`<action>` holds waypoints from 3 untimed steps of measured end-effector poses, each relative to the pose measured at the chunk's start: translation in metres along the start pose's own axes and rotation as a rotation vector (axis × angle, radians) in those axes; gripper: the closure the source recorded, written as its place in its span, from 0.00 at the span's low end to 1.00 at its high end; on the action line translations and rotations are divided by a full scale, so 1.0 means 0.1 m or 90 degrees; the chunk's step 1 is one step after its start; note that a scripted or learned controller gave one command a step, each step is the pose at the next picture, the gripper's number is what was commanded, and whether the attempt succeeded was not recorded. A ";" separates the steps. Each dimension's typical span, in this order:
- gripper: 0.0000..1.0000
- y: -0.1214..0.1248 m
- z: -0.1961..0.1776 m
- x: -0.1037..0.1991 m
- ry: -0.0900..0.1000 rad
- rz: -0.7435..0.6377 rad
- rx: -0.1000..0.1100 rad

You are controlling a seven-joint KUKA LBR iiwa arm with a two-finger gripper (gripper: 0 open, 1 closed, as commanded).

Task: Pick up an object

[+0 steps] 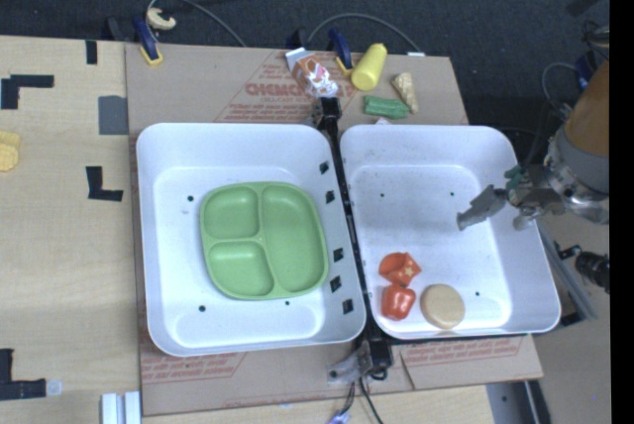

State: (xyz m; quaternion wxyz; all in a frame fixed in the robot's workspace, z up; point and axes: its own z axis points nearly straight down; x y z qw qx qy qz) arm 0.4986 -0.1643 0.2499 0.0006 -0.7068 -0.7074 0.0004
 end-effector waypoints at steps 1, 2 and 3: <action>0.00 -0.08 0.69 0.47 0.000 0.000 0.001; 0.00 0.00 1.58 0.63 0.001 0.000 0.001; 1.00 0.00 1.48 0.63 0.002 0.000 0.002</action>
